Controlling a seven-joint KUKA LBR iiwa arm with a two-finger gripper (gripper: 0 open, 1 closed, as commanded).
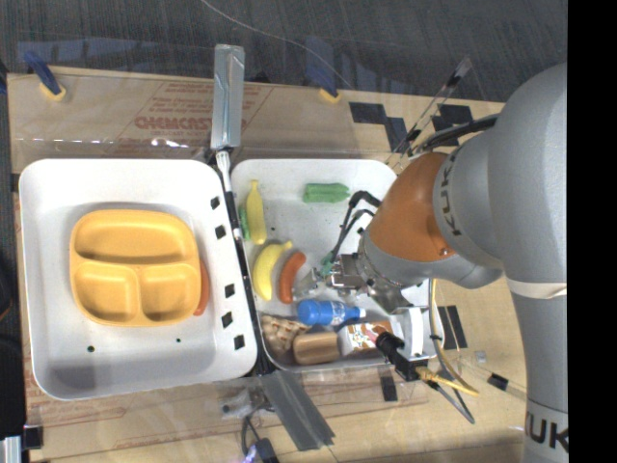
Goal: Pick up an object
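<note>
The right bin [289, 177] holds several small items: a green piece [326, 193] at the back, a small yellow corn-like piece [254, 210], a yellow banana [269, 269] with a red-orange piece [290, 275] beside it, a blue bottle [328, 313], a brown cylinder [315, 346] and a printed packet [367, 337] along the front wall. My gripper [333, 276] hangs low over the bin's middle, just above the blue bottle and right of the red-orange piece. The wrist hides its fingers.
The left bin [48, 201] holds a yellow divided tray [135, 264]. A grey metal bar [228, 95] stands at the back between the bins. The arm's grey and orange body covers the right bin's right side.
</note>
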